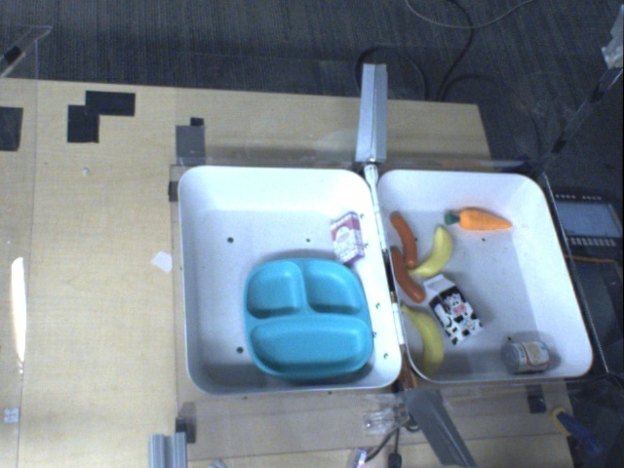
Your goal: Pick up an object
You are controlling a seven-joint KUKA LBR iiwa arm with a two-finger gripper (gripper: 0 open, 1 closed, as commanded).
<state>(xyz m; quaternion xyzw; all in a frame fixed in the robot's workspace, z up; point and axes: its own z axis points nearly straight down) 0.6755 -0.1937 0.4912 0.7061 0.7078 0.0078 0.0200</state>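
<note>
Whether the gripper is released or clenched cannot be told, and nothing is being seen grasped. Every object for the picking is lying loose in the two bins.

Nearest the camera, a metal fixture (429, 427) is being shown at the bench's front edge, below the seam between the bins. The left bin (210, 222) is being occupied mostly by a blue divided plate (308, 317), which is resting flat in the near half, close to the dividing wall. Farther back, a small red-and-white packet (346, 237) is lying just beside that same wall.

The right bin (531, 276) is being crowded along its left side. In the near right corner a small grey can (527, 355) is lying well apart from the rest. Near the front left a yellow banana (426, 334) is being touched by a black-and-white patterned packet (454, 312). Beyond these, a reddish sausage (408, 279) is lying along the dividing wall, with a second sausage (403, 237) just behind it. A second banana (438, 250) is being pressed against the sausages on their right. Farthest back, an orange carrot (478, 220) is lying near the rear wall.

Around the bins, the wooden bench (88, 310) is being marked by a white scrap (161, 259) at the left and black patches (97, 110) farther back. A grey metal post (371, 115) is standing behind the seam, and cables (458, 8) are trailing over the dark floor beyond.
</note>
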